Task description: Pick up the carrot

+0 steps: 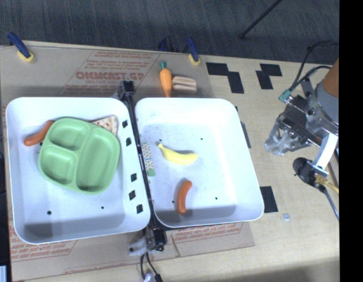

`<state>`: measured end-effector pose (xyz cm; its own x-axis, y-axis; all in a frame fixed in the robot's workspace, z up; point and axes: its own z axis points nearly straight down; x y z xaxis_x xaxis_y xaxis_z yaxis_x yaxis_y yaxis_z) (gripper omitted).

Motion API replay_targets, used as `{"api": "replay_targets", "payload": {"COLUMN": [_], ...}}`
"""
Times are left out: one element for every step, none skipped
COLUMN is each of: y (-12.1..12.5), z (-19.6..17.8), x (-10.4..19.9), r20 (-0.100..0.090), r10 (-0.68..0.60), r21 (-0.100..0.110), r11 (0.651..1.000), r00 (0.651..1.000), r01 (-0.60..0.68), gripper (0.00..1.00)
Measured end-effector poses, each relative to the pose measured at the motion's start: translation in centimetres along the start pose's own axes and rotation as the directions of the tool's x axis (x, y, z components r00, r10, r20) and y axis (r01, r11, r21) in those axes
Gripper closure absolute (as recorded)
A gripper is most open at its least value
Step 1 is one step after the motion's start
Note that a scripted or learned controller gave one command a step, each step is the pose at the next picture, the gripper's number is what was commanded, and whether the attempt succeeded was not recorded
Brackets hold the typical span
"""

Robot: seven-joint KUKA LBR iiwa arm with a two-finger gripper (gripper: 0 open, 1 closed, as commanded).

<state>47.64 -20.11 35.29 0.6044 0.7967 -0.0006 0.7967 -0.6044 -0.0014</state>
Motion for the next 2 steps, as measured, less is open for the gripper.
{"api": "replay_targets", "payload": {"y": [-3.3, -1.7], "z": [8.0, 1.2], "x": [4.3, 2.3], "r20": [0.001, 0.000], "r10": [0.196, 0.368], "r21": [0.004, 0.002], "r11": [0.981, 0.930], "r00": [0.981, 0.930], "r01": [-0.196, -0.368], "gripper": [1.00, 1.00]}}
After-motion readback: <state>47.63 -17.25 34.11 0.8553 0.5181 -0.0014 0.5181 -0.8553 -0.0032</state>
